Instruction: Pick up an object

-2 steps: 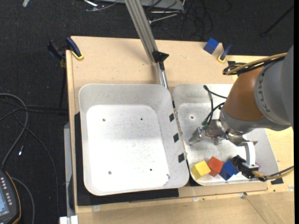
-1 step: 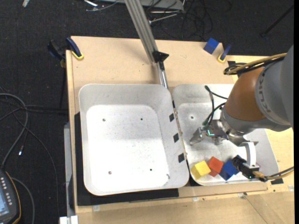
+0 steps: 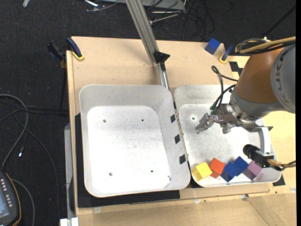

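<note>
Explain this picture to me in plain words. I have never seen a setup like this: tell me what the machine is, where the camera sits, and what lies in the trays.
This is one robot arm, grey with an orange band, reaching in from the right. The single camera is fixed above the bench, looking down at a slant. On the bench sit two shallow white trays: the left bin and the right bin. The arm's gripper hangs over the right bin, with nothing seen between its fingers. Along that bin's near edge lie a yellow block, an orange block, a blue block and a purple block. Another small blue cube lies on the bench itself.
</note>
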Action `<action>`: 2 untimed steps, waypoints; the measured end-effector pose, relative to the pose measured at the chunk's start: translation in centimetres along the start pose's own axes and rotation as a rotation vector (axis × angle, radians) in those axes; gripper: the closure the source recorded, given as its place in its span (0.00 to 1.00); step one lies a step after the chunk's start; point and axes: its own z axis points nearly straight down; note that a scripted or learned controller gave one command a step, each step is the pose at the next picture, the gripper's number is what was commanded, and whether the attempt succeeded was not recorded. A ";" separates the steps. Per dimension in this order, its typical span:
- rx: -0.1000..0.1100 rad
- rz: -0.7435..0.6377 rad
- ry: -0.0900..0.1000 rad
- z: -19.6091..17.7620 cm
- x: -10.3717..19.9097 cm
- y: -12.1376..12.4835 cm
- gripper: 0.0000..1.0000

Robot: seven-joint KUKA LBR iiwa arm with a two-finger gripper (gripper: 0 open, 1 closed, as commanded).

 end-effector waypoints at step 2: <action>0.005 0.003 -0.002 -3.5 -4.5 -2.6 1.00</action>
